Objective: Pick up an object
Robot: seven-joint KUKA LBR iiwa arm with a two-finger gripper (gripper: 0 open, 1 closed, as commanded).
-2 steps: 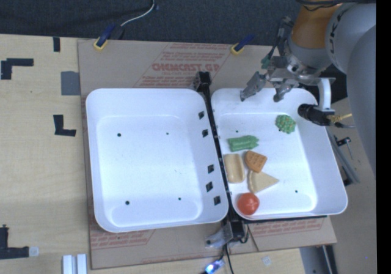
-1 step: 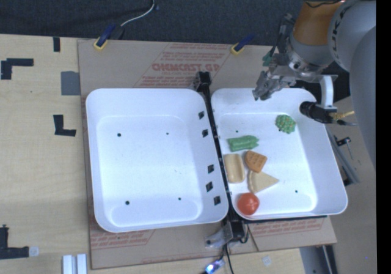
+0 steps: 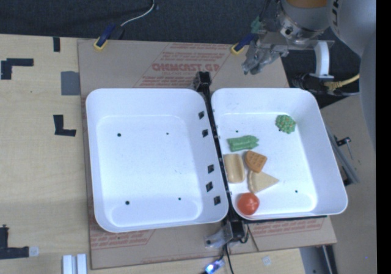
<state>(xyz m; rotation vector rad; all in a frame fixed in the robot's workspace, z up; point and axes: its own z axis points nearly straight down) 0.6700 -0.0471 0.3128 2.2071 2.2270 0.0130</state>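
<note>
The right bin (image 3: 305, 104) holds several small food items. A green broccoli piece (image 3: 285, 123) lies near its back right. A green pickle-like piece (image 3: 242, 142) lies near the divider. In front of it are a tan bread piece (image 3: 233, 167), an orange cracker (image 3: 255, 160), a pale wedge (image 3: 263, 181) and a red tomato (image 3: 247, 203). My gripper (image 3: 255, 63) hangs above the cardboard behind the right bin, well clear of the items, with nothing visible between its fingers.
The left bin (image 3: 101, 107) sits beside the right one, joined by a black clip rail (image 3: 211, 144). Both rest on a cardboard sheet (image 3: 177, 65). A white cable (image 3: 143, 7) and yellow-blue clamps (image 3: 104, 37) lie behind.
</note>
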